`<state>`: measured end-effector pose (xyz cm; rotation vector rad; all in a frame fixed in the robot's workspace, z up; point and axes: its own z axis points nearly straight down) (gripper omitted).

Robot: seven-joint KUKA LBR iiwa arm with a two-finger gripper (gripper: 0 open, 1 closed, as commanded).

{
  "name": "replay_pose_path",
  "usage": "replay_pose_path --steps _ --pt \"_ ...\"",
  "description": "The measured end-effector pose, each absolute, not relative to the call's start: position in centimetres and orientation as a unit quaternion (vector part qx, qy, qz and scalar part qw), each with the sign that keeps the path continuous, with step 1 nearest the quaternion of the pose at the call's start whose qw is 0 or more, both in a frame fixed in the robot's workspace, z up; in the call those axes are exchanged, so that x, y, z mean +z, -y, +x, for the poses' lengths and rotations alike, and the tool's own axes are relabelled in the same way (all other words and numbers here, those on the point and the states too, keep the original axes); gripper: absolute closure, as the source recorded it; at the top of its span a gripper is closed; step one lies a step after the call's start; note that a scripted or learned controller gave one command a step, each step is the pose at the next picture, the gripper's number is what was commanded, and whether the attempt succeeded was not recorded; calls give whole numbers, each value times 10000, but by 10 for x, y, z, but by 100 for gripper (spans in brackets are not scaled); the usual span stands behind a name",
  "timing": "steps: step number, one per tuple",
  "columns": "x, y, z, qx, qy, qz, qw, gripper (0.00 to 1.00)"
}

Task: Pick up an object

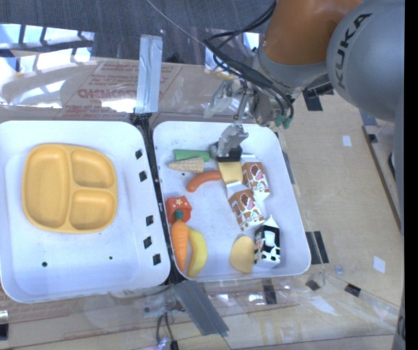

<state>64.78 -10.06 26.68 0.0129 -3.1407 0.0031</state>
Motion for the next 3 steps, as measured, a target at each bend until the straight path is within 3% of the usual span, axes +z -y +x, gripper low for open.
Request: replay_pose_path --steps 1,2,3 --pt "175 136 600 -2 9995 -306 31 0" --pt "103 208 552 6 9976 692 -8 0" --pt "93 184 529 2 9976 690 -14 0"
